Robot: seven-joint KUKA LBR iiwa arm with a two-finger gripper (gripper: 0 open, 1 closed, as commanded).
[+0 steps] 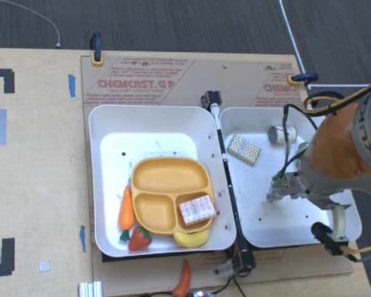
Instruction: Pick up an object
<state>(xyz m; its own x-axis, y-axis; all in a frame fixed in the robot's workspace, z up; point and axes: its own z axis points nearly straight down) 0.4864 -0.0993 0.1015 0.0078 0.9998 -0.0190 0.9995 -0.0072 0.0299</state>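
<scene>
The right bin [260, 228] holds a beige dotted pad [244, 148] near its back left and a small grey cylinder [282, 133] lying at the back. My gripper [279, 189] hangs low over the middle of this bin, in front of the cylinder and to the right of the pad, apart from both. The grey and orange arm [337, 147] covers the bin's right side. In the left bin [105, 166], a yellow divided plate [170, 184] carries a wrapped reddish packet [196, 209]. A carrot [127, 208], a strawberry [139, 239] and a banana [191, 237] lie beside the plate.
A black divider clamp [211, 99] sits between the bins at the back. A red pepper-like item [183, 278] lies off the bins at the front edge. Cables [297, 119] loop from the arm over the right bin's back. Cardboard [148, 79] lies under both bins.
</scene>
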